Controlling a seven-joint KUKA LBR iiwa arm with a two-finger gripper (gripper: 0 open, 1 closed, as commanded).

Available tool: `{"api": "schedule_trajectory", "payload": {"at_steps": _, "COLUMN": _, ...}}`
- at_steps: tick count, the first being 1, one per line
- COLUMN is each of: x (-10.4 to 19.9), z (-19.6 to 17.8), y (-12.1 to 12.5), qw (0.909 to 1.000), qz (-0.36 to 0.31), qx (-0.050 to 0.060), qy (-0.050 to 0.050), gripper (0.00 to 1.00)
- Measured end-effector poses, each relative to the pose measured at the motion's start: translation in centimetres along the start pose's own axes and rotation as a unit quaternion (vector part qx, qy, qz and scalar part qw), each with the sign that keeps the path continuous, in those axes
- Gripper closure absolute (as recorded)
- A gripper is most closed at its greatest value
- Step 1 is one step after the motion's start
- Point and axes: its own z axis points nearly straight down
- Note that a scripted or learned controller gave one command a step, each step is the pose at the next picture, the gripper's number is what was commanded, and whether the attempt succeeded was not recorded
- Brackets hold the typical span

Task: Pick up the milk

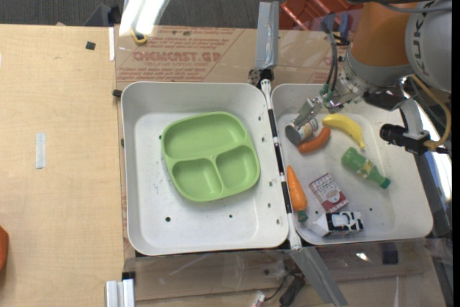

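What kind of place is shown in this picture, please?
Most likely a robotics lab set up for pick-and-place trials. A grey arm reaches over two white bins on a wooden bench. The objects look like toy food: a banana, a carrot, a milk carton.

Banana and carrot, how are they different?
The banana is yellow and curved; the carrot is orange and straight. The banana lies near the middle of the right bin, close by the claw; the carrot lies along that bin's left wall. Both lie flat in the same bin.
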Motion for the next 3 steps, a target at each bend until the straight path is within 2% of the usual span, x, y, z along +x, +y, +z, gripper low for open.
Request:
{"api": "schedule_trajectory", "payload": {"at_steps": 1, "x": 2.3, "z": -0.4, "y": -6.7, "qw": 0.9996, "qz": -0.027, "qx": 0.0, "qy": 0.0, "gripper": 0.0}}
{"api": "schedule_trajectory", "payload": {"at_steps": 2, "x": 0.6, "z": 9.3, "y": -12.0, "qw": 0.9999, "qz": 0.011, "qx": 0.001, "qy": 0.001, "gripper": 0.0}}
{"api": "schedule_trajectory", "payload": {"at_steps": 3, "x": 0.5, "z": 8.5, "y": -12.0, "qw": 0.9999, "qz": 0.013, "qx": 0.0, "qy": 0.001, "gripper": 1.0}}
